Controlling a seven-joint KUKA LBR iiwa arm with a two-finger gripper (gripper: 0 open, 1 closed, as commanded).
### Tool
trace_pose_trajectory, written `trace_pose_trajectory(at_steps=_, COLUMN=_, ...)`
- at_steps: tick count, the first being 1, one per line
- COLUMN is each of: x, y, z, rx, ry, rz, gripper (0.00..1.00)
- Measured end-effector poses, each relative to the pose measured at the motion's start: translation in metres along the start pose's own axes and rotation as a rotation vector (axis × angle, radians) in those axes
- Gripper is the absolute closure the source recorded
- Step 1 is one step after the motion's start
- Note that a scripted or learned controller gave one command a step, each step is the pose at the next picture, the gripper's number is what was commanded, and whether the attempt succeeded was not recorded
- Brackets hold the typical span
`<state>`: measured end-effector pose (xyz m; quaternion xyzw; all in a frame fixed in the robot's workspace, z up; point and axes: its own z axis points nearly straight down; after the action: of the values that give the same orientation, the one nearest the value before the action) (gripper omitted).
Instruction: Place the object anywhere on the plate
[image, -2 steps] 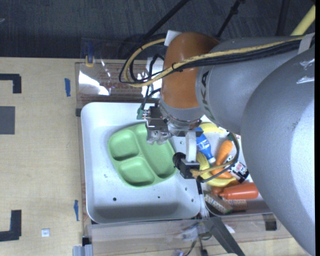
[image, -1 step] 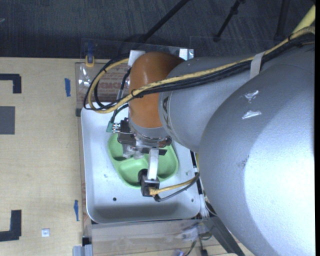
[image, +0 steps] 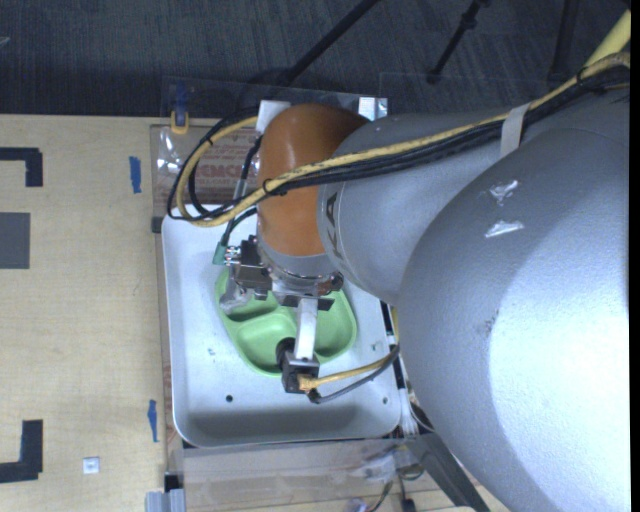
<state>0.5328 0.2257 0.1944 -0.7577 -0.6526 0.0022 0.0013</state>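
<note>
- Plate (image: 338, 332), green, sits in the white bin (image: 200, 400) on the pale wooden surface (image: 80, 330).
- We see the gripper (image: 245, 282) low over the plate's left part, under the orange band (image: 300, 185).
- We cannot tell whether the gripper is wide, narrow or holding anything.
- The grey arm (image: 500, 300) hides much of the plate, so we cannot tell where the object lies.

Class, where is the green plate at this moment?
In the camera view, the green plate lies near the middle of the white bin, partly covered by the arm reaching in from the right.
</note>
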Motion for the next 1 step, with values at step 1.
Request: trace_pose_trajectory(at_steps=1, x=0.0000, y=0.0000, z=0.0000, rx=0.000, ry=0.000, rz=0.000, gripper=0.00)
